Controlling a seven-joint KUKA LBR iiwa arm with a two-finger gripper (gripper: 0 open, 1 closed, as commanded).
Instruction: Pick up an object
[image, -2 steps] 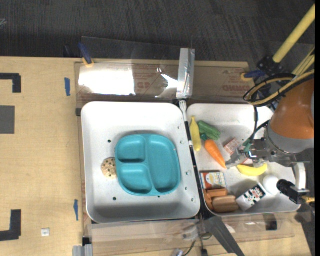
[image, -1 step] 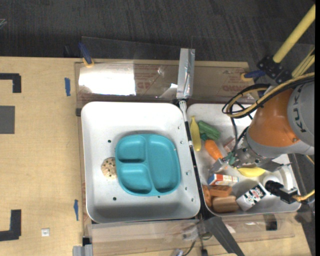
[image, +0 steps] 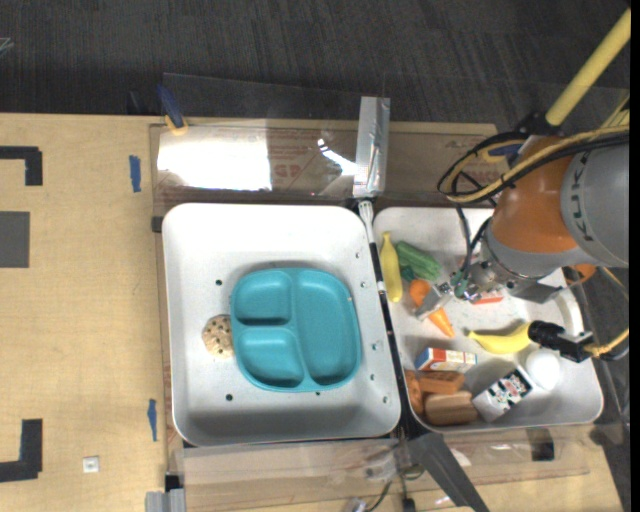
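The arm comes in from the right and its gripper (image: 470, 287) hangs low over the right bin (image: 585, 405), just right of an orange carrot piece (image: 438, 321) and a small orange item (image: 417, 292). A green vegetable (image: 417, 262) and a yellow corn-like piece (image: 391, 270) lie at that bin's left side. A banana (image: 500, 339) lies below the gripper. Near the front sit a small red-and-white carton (image: 446, 357), brown bread-like pieces (image: 442, 397) and a white bottle (image: 515, 387) on its side.
The left bin (image: 190, 250) holds a teal divided plate (image: 296, 327) and a cookie (image: 217, 335) at its left. A clear plastic panel (image: 270, 150) stands behind the bins. Cables (image: 480, 170) loop above the right bin.
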